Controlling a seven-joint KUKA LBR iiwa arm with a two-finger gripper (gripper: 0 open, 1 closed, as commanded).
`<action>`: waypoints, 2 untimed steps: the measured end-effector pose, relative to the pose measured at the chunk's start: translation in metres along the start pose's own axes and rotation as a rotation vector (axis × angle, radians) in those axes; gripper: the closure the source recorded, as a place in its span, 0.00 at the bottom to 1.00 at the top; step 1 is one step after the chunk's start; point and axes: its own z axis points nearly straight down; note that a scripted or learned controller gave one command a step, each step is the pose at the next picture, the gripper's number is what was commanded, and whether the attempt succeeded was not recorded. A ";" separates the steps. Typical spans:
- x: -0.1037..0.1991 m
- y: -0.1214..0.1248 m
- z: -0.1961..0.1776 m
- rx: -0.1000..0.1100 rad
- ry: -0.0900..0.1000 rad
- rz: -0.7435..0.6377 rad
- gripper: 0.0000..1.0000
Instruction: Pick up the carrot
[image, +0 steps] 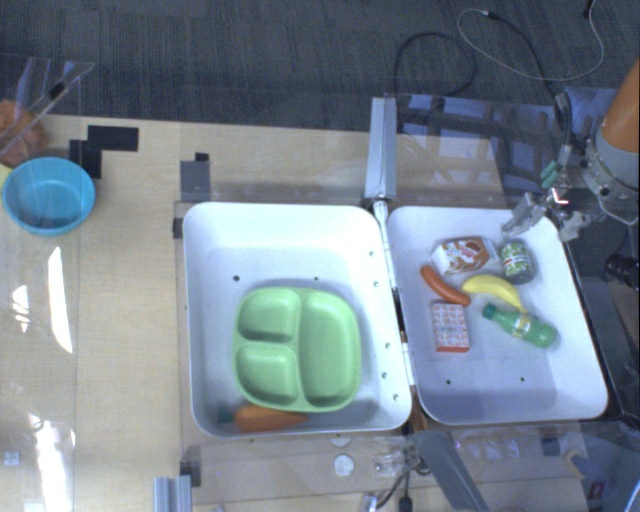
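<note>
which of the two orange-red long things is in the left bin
The carrot, lying at the left bin's front edge below the green plate; the sausage lies in the right bin.

Orange carrot (268, 419); green plate (298, 348); yellow banana (493, 290); blue bowl (49, 194).

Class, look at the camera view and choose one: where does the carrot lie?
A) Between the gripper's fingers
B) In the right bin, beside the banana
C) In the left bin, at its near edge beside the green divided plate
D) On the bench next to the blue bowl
C: the carrot lies in the left bin along its near wall, just below the green divided plate, far from the gripper at the right bin's far corner.
</note>
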 end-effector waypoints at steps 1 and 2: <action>0.074 -0.002 0.114 0.001 0.002 -0.043 0.00; 0.050 -0.110 0.177 -0.008 -0.001 -0.240 0.00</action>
